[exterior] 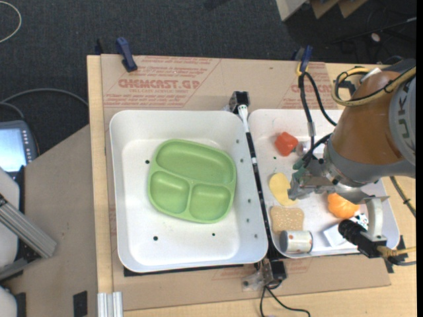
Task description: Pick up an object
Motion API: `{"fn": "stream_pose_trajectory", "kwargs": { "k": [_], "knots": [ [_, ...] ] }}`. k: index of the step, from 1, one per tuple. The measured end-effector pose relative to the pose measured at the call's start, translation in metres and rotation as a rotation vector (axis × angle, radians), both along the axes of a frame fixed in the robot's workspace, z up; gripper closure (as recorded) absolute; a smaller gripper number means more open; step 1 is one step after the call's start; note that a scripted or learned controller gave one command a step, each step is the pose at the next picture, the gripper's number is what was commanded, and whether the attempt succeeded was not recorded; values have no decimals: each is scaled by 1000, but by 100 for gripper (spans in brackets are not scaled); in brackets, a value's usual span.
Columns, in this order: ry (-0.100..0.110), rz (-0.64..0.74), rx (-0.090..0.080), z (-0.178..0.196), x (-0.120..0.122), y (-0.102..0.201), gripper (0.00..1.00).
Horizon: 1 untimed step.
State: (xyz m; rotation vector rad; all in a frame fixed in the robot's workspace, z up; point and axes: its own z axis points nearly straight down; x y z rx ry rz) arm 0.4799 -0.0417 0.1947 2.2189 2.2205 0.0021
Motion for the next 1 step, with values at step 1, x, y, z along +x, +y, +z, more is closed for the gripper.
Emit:
{"fn": "stream_pose_trajectory", "kwargs": {
  "k": [1],
  "knots": [
    [-2, 0, -1, 10, 1, 0, 100]
  ]
}}
